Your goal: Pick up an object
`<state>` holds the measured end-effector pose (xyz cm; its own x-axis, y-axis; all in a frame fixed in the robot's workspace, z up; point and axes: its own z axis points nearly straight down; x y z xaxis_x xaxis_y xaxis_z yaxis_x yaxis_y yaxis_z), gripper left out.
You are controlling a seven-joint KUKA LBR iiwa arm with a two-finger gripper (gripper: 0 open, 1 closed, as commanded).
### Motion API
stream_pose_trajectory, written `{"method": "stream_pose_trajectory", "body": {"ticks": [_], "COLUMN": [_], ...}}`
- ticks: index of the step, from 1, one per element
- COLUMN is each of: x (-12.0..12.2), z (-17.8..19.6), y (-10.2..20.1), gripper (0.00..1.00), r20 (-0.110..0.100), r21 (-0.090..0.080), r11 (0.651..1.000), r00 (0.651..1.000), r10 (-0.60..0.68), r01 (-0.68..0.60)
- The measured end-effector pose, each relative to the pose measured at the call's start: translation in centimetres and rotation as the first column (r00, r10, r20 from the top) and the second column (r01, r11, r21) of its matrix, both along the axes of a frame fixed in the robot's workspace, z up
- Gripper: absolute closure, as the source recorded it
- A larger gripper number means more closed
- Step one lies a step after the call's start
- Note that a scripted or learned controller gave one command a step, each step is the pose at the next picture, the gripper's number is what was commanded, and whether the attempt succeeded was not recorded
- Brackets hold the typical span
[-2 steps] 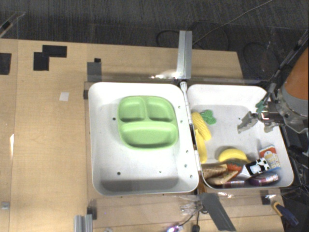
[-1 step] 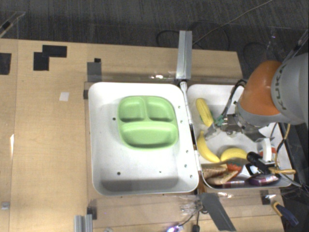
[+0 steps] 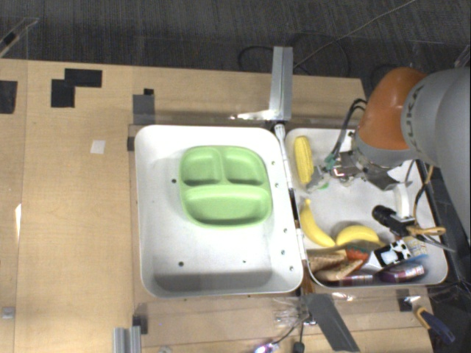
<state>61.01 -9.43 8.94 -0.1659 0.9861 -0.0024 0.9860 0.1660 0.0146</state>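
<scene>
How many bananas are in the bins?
2. One banana lies by the right bin's left wall; the other banana sits right beside it, toward the bin's middle. More could be hidden under the clutter at the bin's near end.

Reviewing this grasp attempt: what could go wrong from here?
The gripper hovers beside the corn cob, which lies against the right bin's wall; a finger may hit the wall or nudge the cob away. The bananas and other items crowd the near end, so grasping there may snag neighbours.
</scene>
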Motion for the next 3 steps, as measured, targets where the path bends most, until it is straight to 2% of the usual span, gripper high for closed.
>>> {"method": "stream_pose_trajectory", "body": {"ticks": [1,2,3], "x": [0.3,0.2,6.1], "z": [1.0,1.0,-0.1], "y": [0.3,0.3,0.2], "gripper": [1.0,0.0,0.0], "r20": [0.003,0.003,-0.009], "r21": [0.005,0.005,-0.007], "r11": [1.0,1.0,0.996], "r00": [1.0,1.0,0.996], "r10": [0.001,0.001,0.094], "r01": [-0.001,-0.001,-0.094]}}
